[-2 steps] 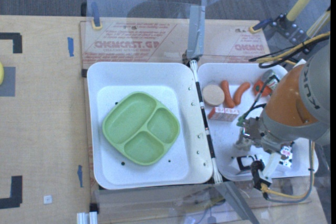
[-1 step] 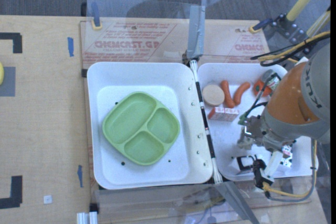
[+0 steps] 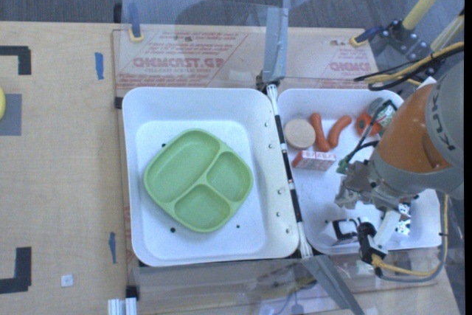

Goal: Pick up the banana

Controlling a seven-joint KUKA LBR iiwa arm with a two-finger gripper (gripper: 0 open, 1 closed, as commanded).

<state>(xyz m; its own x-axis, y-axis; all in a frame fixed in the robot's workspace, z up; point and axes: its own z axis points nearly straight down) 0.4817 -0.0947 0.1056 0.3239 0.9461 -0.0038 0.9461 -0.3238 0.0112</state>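
My gripper (image 3: 354,192) hangs low over the lower middle of the right bin (image 3: 318,236), at the end of the grey arm with its orange band (image 3: 409,136). The arm covers the bin's right half, and whatever lies beneath it is hidden. Just up and left of the gripper stands a small pink-and-white box (image 3: 316,161). Behind the box lie a round tan disc (image 3: 299,133), two orange sausage-shaped pieces (image 3: 329,130) and a small orange-and-green item (image 3: 373,117) near the arm.
The left bin (image 3: 140,232) holds a green divided plate (image 3: 198,179). A ridge (image 3: 284,181) separates the two bins. A clear screen (image 3: 221,48) stands behind them. A yellow patch (image 3: 1,104) is cut off at the left edge of the bench.
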